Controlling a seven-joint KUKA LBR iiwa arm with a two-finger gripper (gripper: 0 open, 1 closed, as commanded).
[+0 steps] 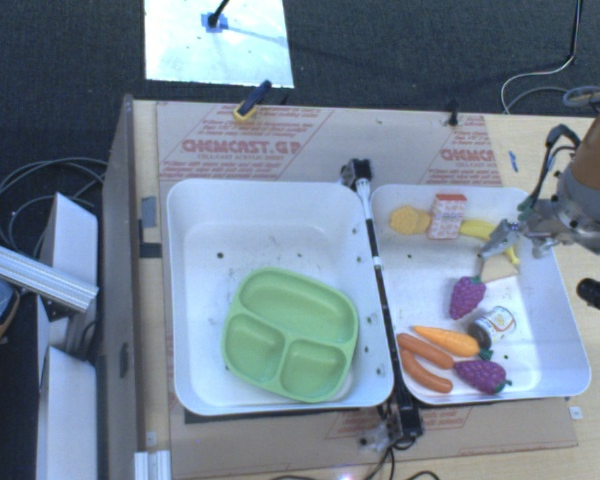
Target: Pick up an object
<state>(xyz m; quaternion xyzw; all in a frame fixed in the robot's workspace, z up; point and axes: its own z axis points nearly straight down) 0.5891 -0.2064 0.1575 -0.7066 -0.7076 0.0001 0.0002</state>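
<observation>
**Gripper low over a crowded right bin, nothing held**

The biggest risk, as I see it, is a miss or a double catch. The right bin [570, 353] is packed: a yellow banana [477, 230] lies along the far side beside a red-and-white carton [447, 216] and a yellow round piece [409, 221], and a pale wedge [499, 267] sits just under the tool. If the fingers close here they could pinch the banana's end and the wedge together, or slide off the banana's curved skin and come up with nothing. The bin's right wall is close too, so a nudge could push things against it.

Nearer me lie a purple grape bunch [467, 296], a small round container [497, 321], two orange carrots [446, 341], and a second grape bunch [480, 374]. The left bin [195, 268] holds a green divided tray [291, 334].

The gripper [520, 238] hangs at the far right of the right bin, its fingers spread moderately apart, one tip toward the banana's right end. I see nothing between them; whether a tip touches the banana or wedge, I cannot tell.
</observation>
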